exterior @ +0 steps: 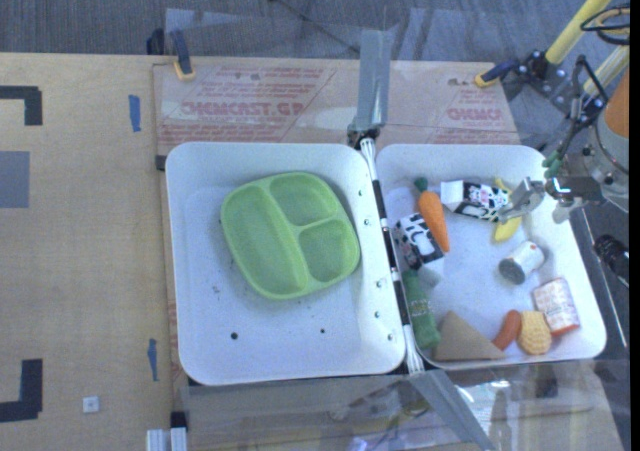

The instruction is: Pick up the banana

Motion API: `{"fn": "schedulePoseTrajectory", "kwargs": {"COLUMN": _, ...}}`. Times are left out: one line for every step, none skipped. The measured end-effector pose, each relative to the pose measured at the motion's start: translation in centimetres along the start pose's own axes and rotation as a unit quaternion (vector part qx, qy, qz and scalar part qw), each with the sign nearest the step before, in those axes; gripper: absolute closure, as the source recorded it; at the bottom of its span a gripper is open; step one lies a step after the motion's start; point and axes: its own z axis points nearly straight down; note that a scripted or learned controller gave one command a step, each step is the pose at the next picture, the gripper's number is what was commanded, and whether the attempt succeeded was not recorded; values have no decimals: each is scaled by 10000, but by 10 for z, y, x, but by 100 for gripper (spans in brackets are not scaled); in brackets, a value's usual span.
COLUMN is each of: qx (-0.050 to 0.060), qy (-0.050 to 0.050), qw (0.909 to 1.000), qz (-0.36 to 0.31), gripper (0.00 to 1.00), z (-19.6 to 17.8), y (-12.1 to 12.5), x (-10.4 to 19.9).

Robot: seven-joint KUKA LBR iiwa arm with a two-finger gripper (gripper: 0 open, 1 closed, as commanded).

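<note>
Found the banana point(508, 229) in the right bin point(585, 339), toward its far right side, just beside a cow-patterned box point(484, 198) and near a small white can point(521, 261). Looked small, yellow and curved, only partly exposed, with the upper end tucked beneath the gripper point(524, 201). Judged the step as the approach to the grasp, with nothing seen lifted. Could not tell whether the gripper stood released or clenched. Called next for a straight descent onto the yellow body, closing across its narrow width without nudging the box. Noted farther off a carrot point(431, 220) and, in the left bin point(190, 269), a green divided plate point(290, 234).
</note>
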Motion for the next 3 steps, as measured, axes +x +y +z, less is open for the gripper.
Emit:
{"fn": "schedulePoseTrajectory", "kwargs": {"qx": 10, "qy": 4, "qw": 9986, "qz": 535, "gripper": 0, "z": 61, "y": 24, "x": -48}}
{"fn": "schedulePoseTrajectory", "kwargs": {"qx": 4, "qy": 2, "qw": 9991, "qz": 413, "gripper": 0, "z": 145, "y": 41, "x": -37}}
{"fn": "schedulePoseTrajectory", "kwargs": {"qx": -41, "qy": -11, "qw": 10000, "qz": 13, "gripper": 0, "z": 151, "y": 25, "x": -33}}
